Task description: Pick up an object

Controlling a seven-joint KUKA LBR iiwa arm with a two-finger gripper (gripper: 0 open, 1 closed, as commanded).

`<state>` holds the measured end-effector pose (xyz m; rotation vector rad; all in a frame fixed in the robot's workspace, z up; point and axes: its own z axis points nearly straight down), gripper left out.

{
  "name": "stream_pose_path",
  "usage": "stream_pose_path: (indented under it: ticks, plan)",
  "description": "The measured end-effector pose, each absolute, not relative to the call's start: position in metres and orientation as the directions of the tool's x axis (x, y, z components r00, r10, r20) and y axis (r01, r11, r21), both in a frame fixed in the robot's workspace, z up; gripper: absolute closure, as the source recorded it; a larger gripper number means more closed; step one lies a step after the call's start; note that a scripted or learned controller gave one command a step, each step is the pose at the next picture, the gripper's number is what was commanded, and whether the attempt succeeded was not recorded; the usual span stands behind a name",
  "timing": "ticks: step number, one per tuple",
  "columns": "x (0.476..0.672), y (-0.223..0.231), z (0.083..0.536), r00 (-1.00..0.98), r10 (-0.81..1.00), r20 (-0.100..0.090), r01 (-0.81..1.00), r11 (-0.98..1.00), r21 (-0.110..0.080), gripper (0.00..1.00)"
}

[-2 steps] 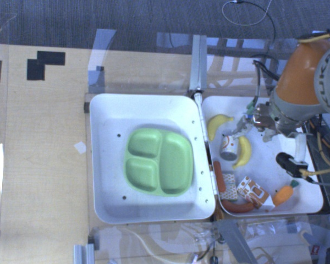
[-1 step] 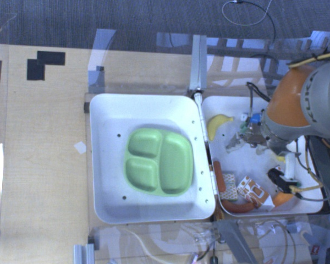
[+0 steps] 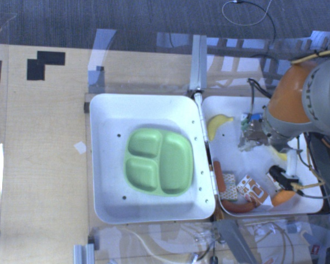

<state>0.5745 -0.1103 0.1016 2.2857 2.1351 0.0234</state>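
The gripper (image 3: 252,138) is seen low in the right bin (image 3: 231,205), at the centre-right of the frame, beneath the orange-banded arm (image 3: 297,100) — whether it is spread or pressed together cannot be told. A yellow banana (image 3: 217,125), curved and smooth, lies just left of it near the bin's upper-left corner, while a red sausage-like piece (image 3: 219,181), a white-and-orange patterned packet (image 3: 249,190) and an orange item (image 3: 282,198) are gathered along the lower edge. The left bin (image 3: 104,202) is occupied by a pale green, three-compartment plate (image 3: 159,160) — set at mid-frame.
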Motion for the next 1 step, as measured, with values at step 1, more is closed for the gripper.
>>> stream_pose_path:
  ticks: [1]
  plan:
    - [0.5267, -0.1297, 0.2349, 0.276, 0.961, 0.000, 0.961, -0.276, 0.006, 1.00]
